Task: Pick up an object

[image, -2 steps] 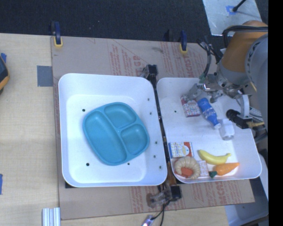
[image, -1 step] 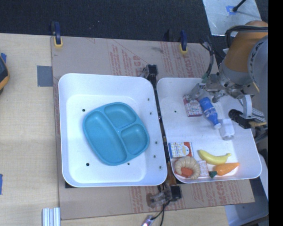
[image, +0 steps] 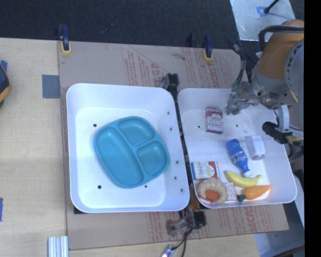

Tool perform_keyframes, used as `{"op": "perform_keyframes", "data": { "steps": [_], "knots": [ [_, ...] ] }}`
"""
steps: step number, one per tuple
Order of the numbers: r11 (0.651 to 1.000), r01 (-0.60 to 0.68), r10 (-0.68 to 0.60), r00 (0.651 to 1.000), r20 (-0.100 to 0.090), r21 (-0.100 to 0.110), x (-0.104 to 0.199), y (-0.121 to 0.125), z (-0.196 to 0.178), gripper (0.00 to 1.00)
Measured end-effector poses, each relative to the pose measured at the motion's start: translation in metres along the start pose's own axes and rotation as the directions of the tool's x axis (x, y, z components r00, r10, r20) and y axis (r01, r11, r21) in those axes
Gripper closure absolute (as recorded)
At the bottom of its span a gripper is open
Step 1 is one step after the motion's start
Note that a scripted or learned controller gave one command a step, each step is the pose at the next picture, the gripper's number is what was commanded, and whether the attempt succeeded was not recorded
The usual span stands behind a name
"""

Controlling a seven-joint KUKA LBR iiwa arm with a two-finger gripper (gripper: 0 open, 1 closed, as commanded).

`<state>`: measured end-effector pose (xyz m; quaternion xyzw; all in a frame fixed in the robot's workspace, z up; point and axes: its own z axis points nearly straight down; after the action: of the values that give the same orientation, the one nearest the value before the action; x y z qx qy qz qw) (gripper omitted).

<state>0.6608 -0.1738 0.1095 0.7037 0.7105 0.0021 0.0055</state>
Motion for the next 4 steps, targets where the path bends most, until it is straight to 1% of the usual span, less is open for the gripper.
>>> {"op": "perform_keyframes", "data": {
  "steps": [1, 2, 3, 4],
  "knots": [
    [1.0, 0.001, -0.001, 1.0, 0.0, 0.001, 0.0, 0.0, 0.0, 0.0],
    [1.0, -0.004, 0.005, 1.0, -0.004, 0.013, 0.012, -0.076, 0.017, 0.0],
    [1.0, -0.004, 0.004, 1.0, -0.004, 0.015, 0.012, -0.096, 0.017, 0.0],
    [1.0, -0.004, 0.004, 1.0, -0.006, 0.012, 0.081, -0.004, 0.017, 0.0]
  ]
}}
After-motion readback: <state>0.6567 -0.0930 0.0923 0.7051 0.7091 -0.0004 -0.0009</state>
